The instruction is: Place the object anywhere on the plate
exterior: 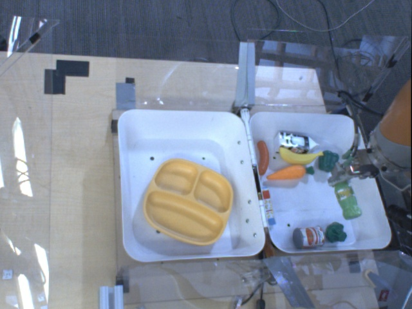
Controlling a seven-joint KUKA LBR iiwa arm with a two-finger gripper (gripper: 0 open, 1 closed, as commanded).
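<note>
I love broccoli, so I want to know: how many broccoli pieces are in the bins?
2. One broccoli sits near the right bin's middle, beside the banana. The other broccoli lies at the near edge, next to the can. The arm could hide more.

No legible text — the can (309, 237) carries a red-and-white label and the green bottle (347, 202) a label, both too small to read.
</note>
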